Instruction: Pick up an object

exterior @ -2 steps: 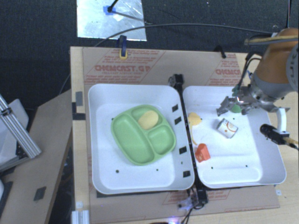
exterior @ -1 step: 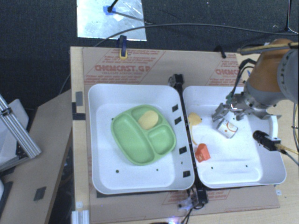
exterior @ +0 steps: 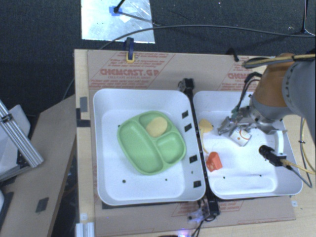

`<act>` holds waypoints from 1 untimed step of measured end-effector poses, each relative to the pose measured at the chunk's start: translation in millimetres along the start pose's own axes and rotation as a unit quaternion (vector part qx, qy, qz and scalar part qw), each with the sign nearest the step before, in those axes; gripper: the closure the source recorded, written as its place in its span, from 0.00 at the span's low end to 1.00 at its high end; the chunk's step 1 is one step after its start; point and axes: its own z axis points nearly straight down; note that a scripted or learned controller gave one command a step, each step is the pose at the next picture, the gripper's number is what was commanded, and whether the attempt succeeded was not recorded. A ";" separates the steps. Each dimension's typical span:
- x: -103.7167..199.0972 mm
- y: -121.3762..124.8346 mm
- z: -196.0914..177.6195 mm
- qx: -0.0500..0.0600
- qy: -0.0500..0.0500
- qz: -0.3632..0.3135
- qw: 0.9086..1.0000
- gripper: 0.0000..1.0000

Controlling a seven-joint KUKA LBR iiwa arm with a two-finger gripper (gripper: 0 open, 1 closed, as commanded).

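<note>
Pick not yet made: tool low in the right bin.
The tool (exterior: 232, 126) sits over the right bin (exterior: 247, 186); its opening cannot be told. Orange object (exterior: 214, 161) and pale yellow object (exterior: 205, 127) lie loose, ungrasped.

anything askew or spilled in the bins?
Nothing spilled or damaged. The green divided plate sits rotated in the left bin, a yellow item in one compartment. Orange piece lies loose in the right bin.

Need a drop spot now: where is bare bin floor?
Free: left bin floor along its near edge, below the green tray; right bin near strip, below the orange object. Crowded: right bin's middle around the gripper.
</note>
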 end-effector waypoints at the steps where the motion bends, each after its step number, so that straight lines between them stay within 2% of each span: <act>1: -0.4 1.3 -13.3 -0.002 -0.001 0.000 1.000 1.00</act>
